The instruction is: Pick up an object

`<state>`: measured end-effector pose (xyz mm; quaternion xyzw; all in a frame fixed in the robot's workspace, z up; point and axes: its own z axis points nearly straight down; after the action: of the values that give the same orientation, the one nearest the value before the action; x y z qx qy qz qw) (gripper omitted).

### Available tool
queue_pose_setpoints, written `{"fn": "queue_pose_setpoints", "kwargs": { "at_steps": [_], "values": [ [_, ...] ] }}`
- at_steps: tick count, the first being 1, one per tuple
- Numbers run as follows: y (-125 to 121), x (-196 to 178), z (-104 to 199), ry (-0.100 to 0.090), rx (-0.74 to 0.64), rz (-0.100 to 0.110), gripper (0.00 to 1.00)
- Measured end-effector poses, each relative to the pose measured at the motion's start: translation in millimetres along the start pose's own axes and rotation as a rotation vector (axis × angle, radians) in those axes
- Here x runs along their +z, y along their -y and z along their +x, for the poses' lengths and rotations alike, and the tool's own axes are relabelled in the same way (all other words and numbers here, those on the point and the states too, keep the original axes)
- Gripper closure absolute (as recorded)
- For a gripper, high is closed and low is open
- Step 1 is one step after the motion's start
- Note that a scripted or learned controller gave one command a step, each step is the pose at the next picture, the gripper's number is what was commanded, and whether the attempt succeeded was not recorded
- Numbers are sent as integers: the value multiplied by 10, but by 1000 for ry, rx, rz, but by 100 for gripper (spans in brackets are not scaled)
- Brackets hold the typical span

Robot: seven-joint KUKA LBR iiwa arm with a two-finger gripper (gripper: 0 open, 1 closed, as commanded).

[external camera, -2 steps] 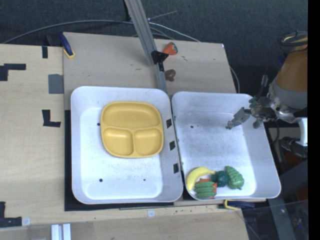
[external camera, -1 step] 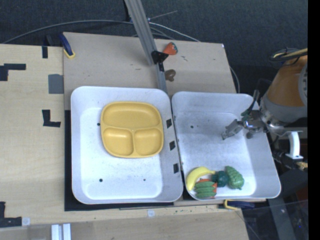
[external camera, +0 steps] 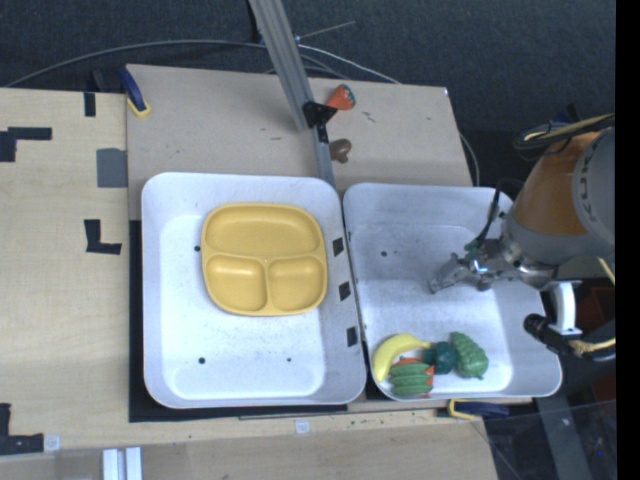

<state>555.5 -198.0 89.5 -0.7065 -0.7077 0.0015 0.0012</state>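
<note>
Gripper, jaw state impossible to tell, is hovering mid right bin, while toy produce is lying in its near corner: the banana, likely light, stiff and slick, is suiting a mid-curve pinch.

I see two bins side by side on the bench. The divided plate lies in the left bin, toward its rear edge. In the right bin, the banana, carrot and broccoli cluster along the front edge.
</note>
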Motion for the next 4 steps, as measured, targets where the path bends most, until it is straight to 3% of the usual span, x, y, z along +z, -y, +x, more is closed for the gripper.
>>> {"fn": "queue_pose_setpoints", "kwargs": {
  "at_steps": [1,3,4],
  "values": [
    [-7,-124,5,-1,-1,-1,100],
    [-135,-1148,-59,2,0,-9,100],
    [-141,-1380,-54,0,0,-5,100]
  ]
}}
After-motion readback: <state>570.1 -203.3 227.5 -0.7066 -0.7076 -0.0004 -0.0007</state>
